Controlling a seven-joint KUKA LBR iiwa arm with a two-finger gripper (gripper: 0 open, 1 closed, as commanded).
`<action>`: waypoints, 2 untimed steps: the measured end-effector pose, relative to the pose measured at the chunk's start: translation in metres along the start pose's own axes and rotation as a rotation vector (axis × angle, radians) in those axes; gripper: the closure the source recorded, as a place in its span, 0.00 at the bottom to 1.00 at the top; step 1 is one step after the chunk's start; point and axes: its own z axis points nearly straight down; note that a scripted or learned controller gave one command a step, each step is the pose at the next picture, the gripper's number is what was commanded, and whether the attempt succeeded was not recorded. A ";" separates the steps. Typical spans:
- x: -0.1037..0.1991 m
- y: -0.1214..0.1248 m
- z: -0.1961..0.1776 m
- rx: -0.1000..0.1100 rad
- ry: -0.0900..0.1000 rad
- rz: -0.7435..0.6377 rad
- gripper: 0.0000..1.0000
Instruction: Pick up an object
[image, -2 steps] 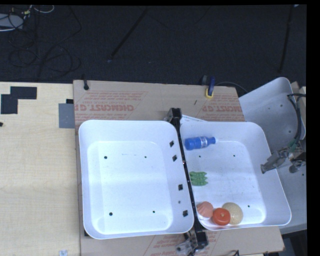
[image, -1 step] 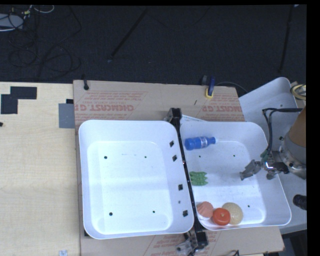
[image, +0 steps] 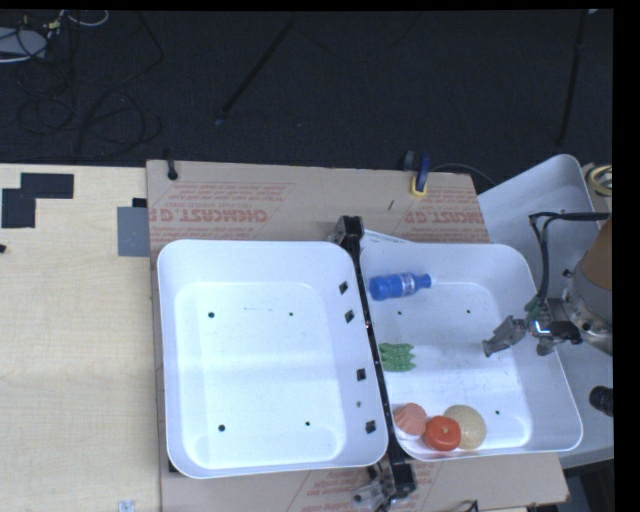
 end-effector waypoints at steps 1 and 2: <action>-0.001 0.000 -0.010 0.002 0.001 0.000 1.00; -0.002 -0.001 -0.019 0.003 0.001 0.001 1.00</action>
